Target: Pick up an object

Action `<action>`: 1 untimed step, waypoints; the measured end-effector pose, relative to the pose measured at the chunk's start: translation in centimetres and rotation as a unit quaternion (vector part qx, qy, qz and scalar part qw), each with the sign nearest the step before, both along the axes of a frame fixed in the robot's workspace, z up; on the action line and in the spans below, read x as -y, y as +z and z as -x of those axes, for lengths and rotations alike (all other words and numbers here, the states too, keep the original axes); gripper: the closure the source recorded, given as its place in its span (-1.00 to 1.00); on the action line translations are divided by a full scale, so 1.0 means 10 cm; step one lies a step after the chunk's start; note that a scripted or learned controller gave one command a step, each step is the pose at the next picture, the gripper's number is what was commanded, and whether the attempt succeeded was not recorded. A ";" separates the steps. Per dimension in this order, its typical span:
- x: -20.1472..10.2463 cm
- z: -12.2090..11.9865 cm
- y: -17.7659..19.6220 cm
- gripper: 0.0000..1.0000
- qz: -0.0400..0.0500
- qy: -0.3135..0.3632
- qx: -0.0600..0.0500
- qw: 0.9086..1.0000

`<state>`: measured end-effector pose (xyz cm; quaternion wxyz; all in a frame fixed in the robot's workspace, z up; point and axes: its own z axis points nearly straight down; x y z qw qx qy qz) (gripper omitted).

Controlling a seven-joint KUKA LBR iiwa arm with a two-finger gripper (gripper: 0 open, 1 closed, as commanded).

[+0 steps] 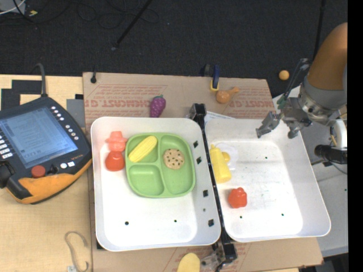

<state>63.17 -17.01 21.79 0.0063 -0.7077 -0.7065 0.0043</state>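
My gripper [279,127] hangs over the far right corner of the right bin [295,169], fingers spread and nothing between them. In that bin, a yellow bottle-shaped toy [220,162] lies by the left wall and a small red toy [237,198] rests closer to the front. The left bin [147,225] bears a green divided plate [160,166] with a yellow corn cob [141,148] and a cookie [173,158] on it. A red and pink toy [115,151] stands left of the plate.
A purple grape bunch [157,105] and an orange pear-like toy [226,94] lie on the cardboard behind the bins. A teach pendant [37,146] sits at the left. A yellow object [189,262] lies at the front edge.
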 end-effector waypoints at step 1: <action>0.00 -0.03 0.09 -1.00 0.002 0.001 0.007 1.000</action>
